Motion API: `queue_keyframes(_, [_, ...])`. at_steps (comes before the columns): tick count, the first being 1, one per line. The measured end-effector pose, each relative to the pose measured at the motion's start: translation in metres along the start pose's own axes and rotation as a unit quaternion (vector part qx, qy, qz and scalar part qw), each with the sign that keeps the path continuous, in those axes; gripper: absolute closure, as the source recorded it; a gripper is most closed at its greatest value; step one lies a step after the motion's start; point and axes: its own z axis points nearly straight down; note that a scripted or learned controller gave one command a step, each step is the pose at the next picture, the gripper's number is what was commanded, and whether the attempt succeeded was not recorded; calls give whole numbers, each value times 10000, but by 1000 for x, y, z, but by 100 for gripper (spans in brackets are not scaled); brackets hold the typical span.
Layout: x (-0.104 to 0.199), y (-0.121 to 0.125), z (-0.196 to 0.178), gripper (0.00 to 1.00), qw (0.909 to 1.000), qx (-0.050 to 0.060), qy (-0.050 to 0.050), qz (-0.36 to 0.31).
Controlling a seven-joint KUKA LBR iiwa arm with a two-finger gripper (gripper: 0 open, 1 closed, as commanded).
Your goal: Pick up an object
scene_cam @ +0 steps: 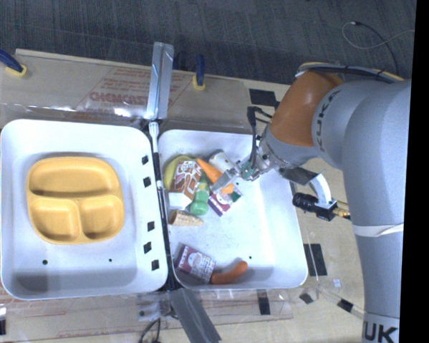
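Observation:
The right bin (283,235) holds a pile of small objects at its far left. In the pile are a yellow-green banana (171,169), a brown packet (188,177), an orange carrot (208,170), a white piece (219,160), a green bottle (200,201) and a purple packet (221,200). My gripper (232,181) reaches in from the right and sits low over the pile's right side, right by the carrot and the purple packet. Nothing is visibly lifted.
A tan wedge (186,218) lies below the pile. A dark red packet (195,262) and a sausage (230,273) rest near the right bin's front wall. The left bin (9,250) holds a yellow compartment tray (75,199). A black divider (153,200) separates the bins.

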Motion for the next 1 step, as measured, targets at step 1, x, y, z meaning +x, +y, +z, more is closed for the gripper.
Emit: queue_keyframes(1, [-5,-57,6,100,9956,-48,-46,938])
